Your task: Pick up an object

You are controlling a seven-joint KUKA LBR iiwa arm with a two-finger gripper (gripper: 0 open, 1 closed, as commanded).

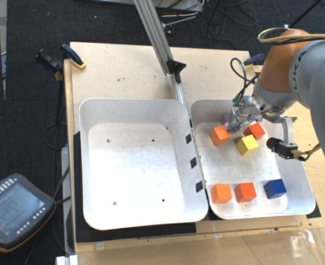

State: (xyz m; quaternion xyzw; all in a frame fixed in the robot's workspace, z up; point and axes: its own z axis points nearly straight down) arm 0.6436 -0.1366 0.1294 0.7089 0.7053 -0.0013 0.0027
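- The arm (300, 65) enters from the upper right of the frame, and its gripper (239, 121) is low over the upper part of the right bin (298, 173).
- Just under and beside the gripper there is a small group of three cubes: an orange cube (219, 134) to the left, a red-orange cube (256, 130) to the right, and a yellow cube (247, 144) a little lower in the picture.
- The gripper is very near the orange cube and may touch its upper right corner, but the picture does not show this clearly.
- Whether the tool is released or clenched cannot be told from here, because the wrist body hides that part; no cube is seen inside it.
- Along the lower edge of the right bin three more cubes stand in a row, well apart from the gripper: an orange one (221, 192), a red one (245, 191) and a blue one (274, 189).
- The left bin (90, 164) takes the middle and left of the frame.
- As a judgement, the step in hand is the approach or the closing on a cube in the upper group; the lift is not yet done.
- The next move probably calls for a good centering on one cube only, since the three lie close together and a neighbour can be pushed away or caught together with it.
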